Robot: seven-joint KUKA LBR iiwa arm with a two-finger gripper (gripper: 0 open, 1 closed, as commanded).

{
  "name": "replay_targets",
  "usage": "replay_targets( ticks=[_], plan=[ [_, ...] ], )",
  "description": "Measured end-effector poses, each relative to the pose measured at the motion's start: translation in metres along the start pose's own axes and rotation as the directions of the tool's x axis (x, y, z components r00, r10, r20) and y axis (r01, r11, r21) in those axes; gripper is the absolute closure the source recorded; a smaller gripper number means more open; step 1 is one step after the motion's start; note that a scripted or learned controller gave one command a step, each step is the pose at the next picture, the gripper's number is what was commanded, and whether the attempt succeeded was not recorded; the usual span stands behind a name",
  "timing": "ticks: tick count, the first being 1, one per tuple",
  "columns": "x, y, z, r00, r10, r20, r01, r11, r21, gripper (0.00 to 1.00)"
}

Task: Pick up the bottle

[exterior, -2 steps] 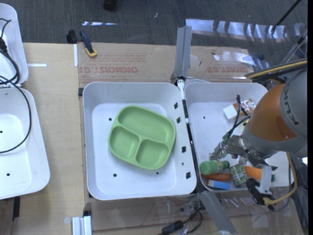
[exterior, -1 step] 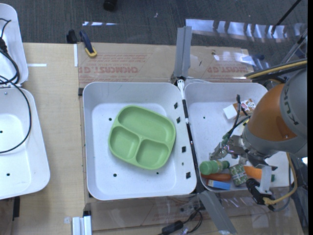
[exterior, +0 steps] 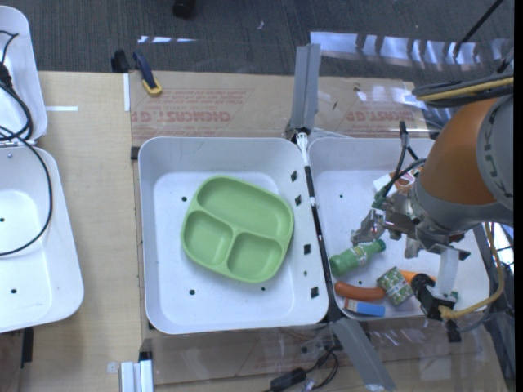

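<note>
The bottle (exterior: 357, 257) is small and green with a lighter cap end. It lies on its side in the right bin (exterior: 343, 178), near that bin's left wall. My gripper (exterior: 368, 230) hangs right above the bottle's upper right end, at the tip of the grey arm with the orange band that reaches in from the right. Its tip looks very close to the bottle or touching it. The bottle rests on the bin floor.
Below the bottle lie a red-orange sausage-shaped item (exterior: 358, 290), a blue item (exterior: 365, 308) and a green packet (exterior: 395, 286). The left bin (exterior: 163, 219) holds a green divided plate (exterior: 237, 229). A raised wall separates the two bins.
</note>
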State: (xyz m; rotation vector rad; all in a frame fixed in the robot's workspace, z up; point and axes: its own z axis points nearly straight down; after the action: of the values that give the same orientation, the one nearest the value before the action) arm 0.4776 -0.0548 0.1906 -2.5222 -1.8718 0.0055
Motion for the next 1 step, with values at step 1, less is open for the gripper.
replay_targets(
  ticks=[1],
  plan=[
    [-0.0292, 0.0145, 0.0828, 0.999, -0.046, -0.008, 0.046, 0.999, -0.017, 0.0]
  ],
)
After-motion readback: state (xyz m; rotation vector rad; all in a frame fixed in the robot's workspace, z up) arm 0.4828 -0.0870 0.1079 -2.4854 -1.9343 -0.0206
